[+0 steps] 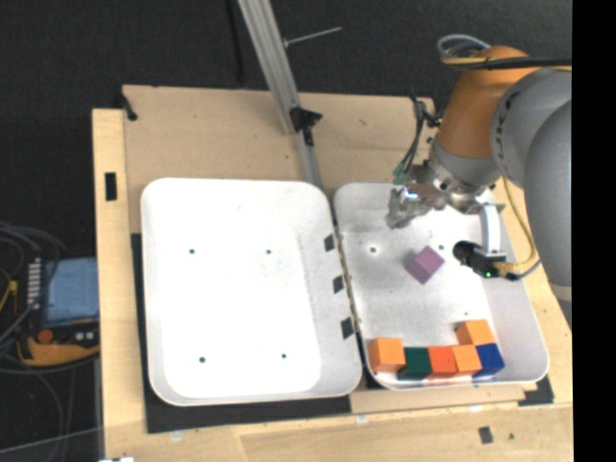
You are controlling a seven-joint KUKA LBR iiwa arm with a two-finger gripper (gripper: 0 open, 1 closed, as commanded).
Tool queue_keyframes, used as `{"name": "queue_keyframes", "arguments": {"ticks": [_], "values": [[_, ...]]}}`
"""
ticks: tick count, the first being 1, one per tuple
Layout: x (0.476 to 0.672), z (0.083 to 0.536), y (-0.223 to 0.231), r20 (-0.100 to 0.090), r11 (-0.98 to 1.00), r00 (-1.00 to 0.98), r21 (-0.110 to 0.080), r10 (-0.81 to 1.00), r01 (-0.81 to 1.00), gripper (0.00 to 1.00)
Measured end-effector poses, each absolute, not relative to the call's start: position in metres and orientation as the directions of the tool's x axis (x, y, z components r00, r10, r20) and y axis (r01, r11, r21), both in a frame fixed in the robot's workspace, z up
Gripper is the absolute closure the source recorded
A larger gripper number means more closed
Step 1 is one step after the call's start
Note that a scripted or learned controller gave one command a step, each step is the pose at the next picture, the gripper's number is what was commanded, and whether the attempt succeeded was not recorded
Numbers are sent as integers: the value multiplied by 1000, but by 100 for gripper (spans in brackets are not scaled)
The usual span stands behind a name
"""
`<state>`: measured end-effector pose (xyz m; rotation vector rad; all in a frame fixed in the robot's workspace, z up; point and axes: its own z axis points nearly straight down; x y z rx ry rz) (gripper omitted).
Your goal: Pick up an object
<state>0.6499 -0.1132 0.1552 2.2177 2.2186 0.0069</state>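
Observation:
A purple block [423, 263] lies near the middle of the right bin [375, 287]. Along that bin's front wall sits a row of blocks: orange [387, 352], dark green [417, 361], orange-red [443, 360], orange [466, 357] and blue [489, 356], with another orange-brown block [474, 332] just behind them. My gripper [401, 210] hangs over the back of the right bin, up and to the left of the purple block and apart from it. Nothing shows between its fingers.
The left bin [241, 287] lies beside the right one, with black clips [339, 284] along the seam. A slanted metal rail [279, 70] rises behind the bins. The grey arm with its orange band [481, 104] fills the upper right. Cables and a blue box [67, 292] lie off the bench's left.

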Motion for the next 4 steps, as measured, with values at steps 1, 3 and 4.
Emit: {"name": "queue_keyframes", "arguments": {"ticks": [1, 3, 4], "values": [[658, 202, -116, -1, 2, -2, 7, 1000, 1000, 100], [656, 242, -71, 0, 5, -5, 0, 1000, 1000, 100], [631, 235, -24, -1, 4, -4, -2, 1000, 1000, 100]]}}
